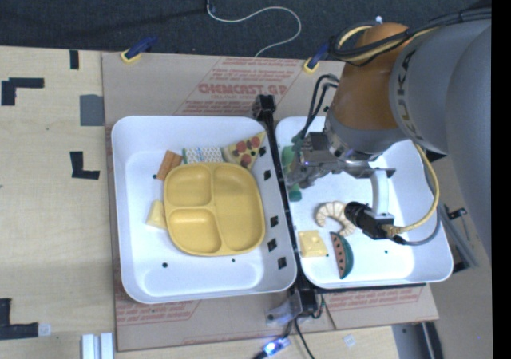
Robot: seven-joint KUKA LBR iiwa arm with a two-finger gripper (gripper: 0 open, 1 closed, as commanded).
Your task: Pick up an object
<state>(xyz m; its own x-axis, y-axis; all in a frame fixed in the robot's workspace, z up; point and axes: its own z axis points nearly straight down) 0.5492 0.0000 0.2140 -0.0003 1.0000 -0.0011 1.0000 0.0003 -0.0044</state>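
The divided plate is lying in the left bin, with small pieces sitting just behind it. Right of the plate, in the right bin, a shrimp toy, a cheese piece and a melon slice are lying near the front.

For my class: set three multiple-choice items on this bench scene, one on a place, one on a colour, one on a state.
1. Where does the watermelon slice lie?
A. left bin
B. right bin
C. on the cardboard

2. What colour is the divided plate?
A. yellow
B. blue
C. red

3. How does the plate sit?
A. flat in the left bin
B. propped on the divider
C. hanging over the rim

Answers: 1 B, it lies near that bin's front edge; 2 A, its whole surface is yellow; 3 A, it rests level on the bin floor.
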